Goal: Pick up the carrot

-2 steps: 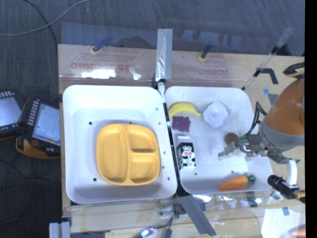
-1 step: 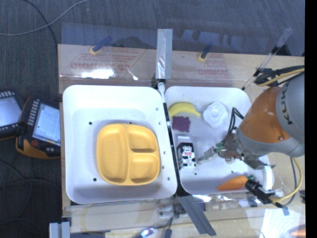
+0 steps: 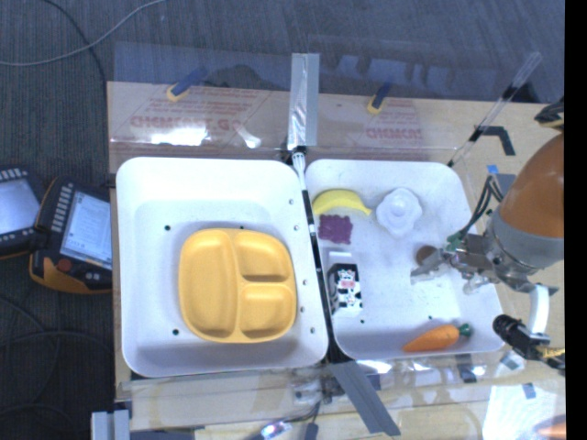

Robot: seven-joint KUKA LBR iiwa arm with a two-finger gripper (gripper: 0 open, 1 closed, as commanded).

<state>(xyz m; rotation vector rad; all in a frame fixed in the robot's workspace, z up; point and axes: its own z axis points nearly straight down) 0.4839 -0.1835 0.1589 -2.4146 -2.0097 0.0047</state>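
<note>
An orange carrot (image 3: pixel 433 338) with a green stub at its right end lies along the front wall of the right bin (image 3: pixel 431 170), near the front right corner. My gripper (image 3: pixel 423 266) hangs over the right half of that bin, behind the carrot and apart from it. Its two fingers point left with a gap between them, open and holding nothing. The grey arm with its orange band (image 3: pixel 543 191) comes in from the right.
The right bin also holds a yellow banana (image 3: pixel 339 202), a purple lump (image 3: pixel 336 228), a clear white cup (image 3: pixel 399 211) and a small black-and-white box (image 3: pixel 345 288). A yellow divided plate (image 3: pixel 238 282) sits in the left bin (image 3: pixel 128 246).
</note>
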